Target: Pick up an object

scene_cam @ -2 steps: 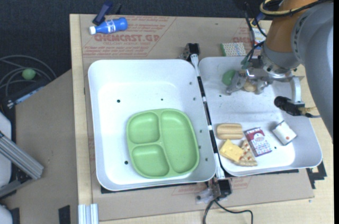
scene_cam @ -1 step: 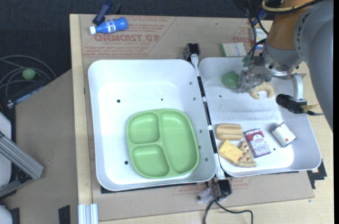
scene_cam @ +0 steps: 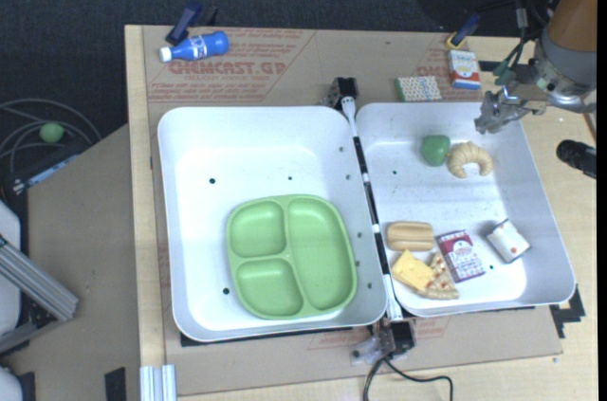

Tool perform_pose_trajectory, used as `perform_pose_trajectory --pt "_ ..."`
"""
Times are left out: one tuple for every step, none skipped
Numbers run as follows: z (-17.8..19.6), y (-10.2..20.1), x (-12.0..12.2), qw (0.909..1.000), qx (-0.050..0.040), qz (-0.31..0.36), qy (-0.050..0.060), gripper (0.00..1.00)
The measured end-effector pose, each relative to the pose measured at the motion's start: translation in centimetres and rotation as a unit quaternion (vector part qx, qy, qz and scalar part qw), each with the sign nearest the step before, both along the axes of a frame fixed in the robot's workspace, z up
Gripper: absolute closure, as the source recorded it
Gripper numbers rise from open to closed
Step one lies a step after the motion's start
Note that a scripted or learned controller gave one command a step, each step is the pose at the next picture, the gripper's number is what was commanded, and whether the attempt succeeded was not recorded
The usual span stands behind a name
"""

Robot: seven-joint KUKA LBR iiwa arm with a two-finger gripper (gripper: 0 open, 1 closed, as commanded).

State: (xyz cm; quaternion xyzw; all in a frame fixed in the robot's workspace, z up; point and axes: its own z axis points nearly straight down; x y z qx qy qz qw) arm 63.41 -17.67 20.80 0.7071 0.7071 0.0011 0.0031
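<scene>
Fingers on the two-finger gripper (scene_cam: pixel 492 118) are too small and dark here to judge as open or closed, and no object can be seen between them; the gripper hangs over the far edge of the right bin, just above and to the right of the croissant.

At the far left of the bench, a blue and white bottle (scene_cam: pixel 194 46) lies on its side on the brown cardboard sheet (scene_cam: pixel 285 67), beyond the bins. The shallow white left bin (scene_cam: pixel 190 162) carries a pale green plastic tray with three compartments (scene_cam: pixel 288 255), set toward its near side. A black clip (scene_cam: pixel 343 90) sits at the far end of the seam between the two bins.

In the shallow white right bin (scene_cam: pixel 541 200), near the front left corner, a toy hot dog in a bun (scene_cam: pixel 409 233) lies just above a yellow wedge of toy cheese (scene_cam: pixel 412 271), with a slice of toy pizza (scene_cam: pixel 437 281) touching it. Just beside these lies a small dark red box (scene_cam: pixel 461 256), and further right a small white cylinder with an orange end (scene_cam: pixel 507 241). Toward the back of the bin, a round green toy (scene_cam: pixel 435 149) rests just beside a tan toy croissant (scene_cam: pixel 470 158). Beyond the bin, a small patterned card (scene_cam: pixel 418 88) and a small white and red carton (scene_cam: pixel 464 68) rest on the cardboard. The grey arm with its orange band (scene_cam: pixel 574 39) enters at the right edge.
</scene>
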Motion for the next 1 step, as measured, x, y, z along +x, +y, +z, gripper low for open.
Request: perform_pose_trajectory --pt "-0.20 0.08 -0.08 1.0000 0.0007 0.000 0.002 0.00"
